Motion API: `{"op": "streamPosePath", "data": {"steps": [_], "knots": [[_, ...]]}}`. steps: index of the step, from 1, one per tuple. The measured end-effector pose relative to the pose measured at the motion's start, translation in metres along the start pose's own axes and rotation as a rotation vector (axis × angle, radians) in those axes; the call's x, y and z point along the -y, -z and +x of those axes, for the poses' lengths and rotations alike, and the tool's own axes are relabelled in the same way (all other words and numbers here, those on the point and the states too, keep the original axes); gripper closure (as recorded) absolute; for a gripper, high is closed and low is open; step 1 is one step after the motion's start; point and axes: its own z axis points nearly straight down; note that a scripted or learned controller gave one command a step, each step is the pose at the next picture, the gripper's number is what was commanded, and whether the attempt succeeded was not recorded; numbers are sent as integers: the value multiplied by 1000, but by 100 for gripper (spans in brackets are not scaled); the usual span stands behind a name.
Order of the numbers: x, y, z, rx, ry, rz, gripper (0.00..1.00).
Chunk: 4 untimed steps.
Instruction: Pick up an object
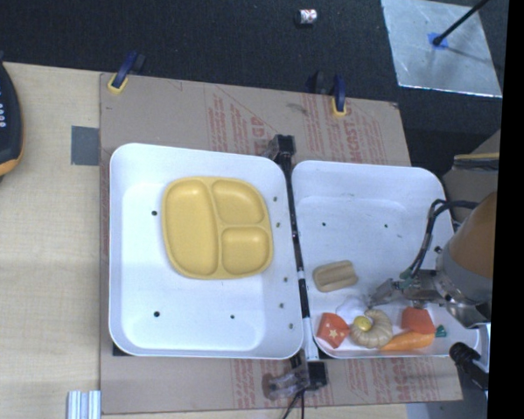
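The gripper [389,292] is positioned low over the right bin [368,188] with its finger opening not discernible, just beside the tan block [335,275] and above the cluster of red piece [331,330], pale curled item [374,328] and orange pieces [413,330] at the near wall, while the yellow divided tray [216,226] lies in the left bin [138,241]
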Motion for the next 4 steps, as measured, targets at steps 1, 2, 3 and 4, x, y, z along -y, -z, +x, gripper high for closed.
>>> {"op": "streamPosePath", "data": {"steps": [1,2,3,4], "knots": [[-94,4,-30,6,5,-11,0],[-136,158,108,1,15,-20,0],[-66,99,124,0,0,8,0],[-106,65,53,5,-2,-4,0]]}}
